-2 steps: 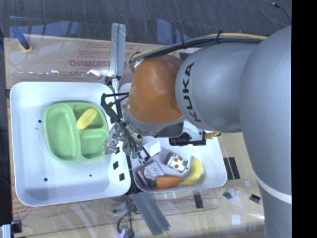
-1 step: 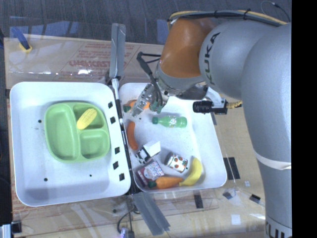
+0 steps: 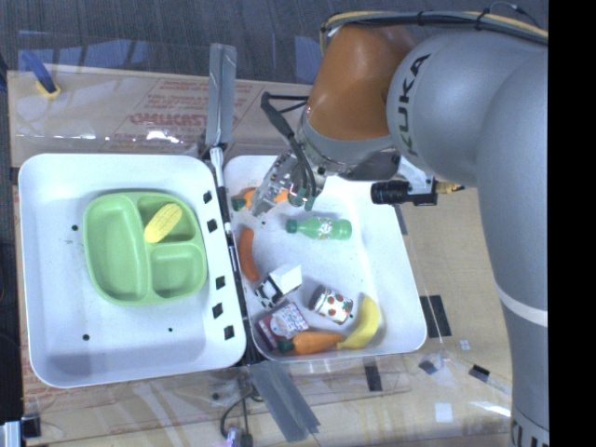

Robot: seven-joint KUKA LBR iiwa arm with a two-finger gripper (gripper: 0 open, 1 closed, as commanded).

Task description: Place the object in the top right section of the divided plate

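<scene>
Arm (image 3: 466,91): gripper (image 3: 284,192), state indiscernible, over right bin (image 3: 396,277); plate (image 3: 144,247) lies left, corn (image 3: 163,222) already in its top-right section.

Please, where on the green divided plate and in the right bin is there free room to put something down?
On the divided plate, the long left section and the bottom right section are bare; corn fills the top right. The right bin is crowded along its front; bare floor lies below the green bottle.

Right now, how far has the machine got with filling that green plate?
A yellow corn cob already lies in the top right section of the green divided plate in the left bin, so that step looks done. The claw hovers over the upper left of the right bin, near the green bottle; whether it grips anything is unclear. The banana and carrot remain there.
</scene>
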